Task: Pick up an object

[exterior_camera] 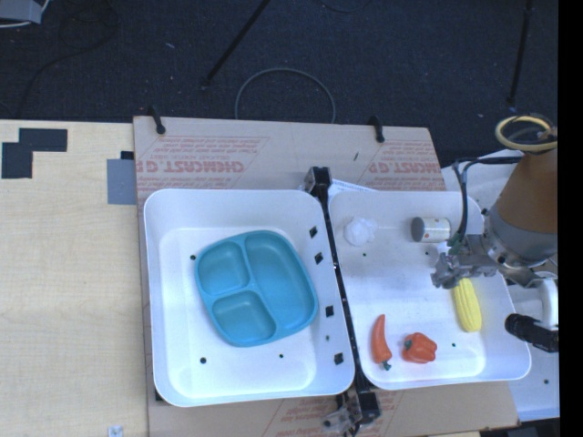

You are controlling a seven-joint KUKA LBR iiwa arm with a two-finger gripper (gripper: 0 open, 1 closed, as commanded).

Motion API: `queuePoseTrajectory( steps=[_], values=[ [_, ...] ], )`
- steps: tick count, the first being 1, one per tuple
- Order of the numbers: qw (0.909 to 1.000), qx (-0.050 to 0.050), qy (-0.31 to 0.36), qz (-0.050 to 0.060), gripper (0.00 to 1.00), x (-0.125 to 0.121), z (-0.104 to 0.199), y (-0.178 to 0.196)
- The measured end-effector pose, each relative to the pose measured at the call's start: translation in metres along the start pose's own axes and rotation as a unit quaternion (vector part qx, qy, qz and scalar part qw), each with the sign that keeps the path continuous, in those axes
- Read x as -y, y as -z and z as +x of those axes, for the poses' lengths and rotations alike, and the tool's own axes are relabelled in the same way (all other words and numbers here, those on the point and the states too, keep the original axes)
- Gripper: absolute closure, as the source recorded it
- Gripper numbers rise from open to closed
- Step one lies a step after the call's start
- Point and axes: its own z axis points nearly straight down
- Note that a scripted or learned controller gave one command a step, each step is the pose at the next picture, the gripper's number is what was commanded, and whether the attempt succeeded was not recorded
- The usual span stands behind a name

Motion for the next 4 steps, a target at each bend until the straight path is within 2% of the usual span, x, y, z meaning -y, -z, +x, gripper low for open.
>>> queuePoseTrajectory(
  steps=[1,4],
  values=[
    [1.0000,0.000,0.000,-0.001,1.00,-0.001,-0.001,0.053],
    [1.0000,-0.001,0.003,0.002,1.00,-0.022,0.175,0.061]
  ],
)
